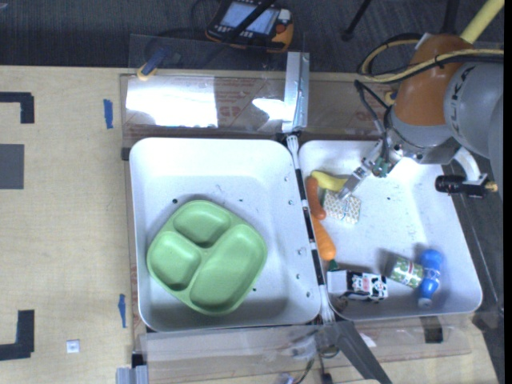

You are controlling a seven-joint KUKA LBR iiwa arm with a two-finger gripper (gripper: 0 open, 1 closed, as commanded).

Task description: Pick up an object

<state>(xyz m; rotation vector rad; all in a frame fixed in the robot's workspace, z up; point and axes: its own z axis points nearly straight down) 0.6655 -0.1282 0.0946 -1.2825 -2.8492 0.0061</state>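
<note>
On the desk (64,214), over the right bin (448,214), I am in the reaching step: my hand (352,184), its state I cannot tell, is low beside the yellow banana (326,181) and checkered sponge (346,208), and next I must close on one.

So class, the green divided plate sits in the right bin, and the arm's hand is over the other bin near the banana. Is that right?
Not quite: the green divided plate sits in the left bin, as the camera view shows. The hand is over the other bin, near the banana.
</note>
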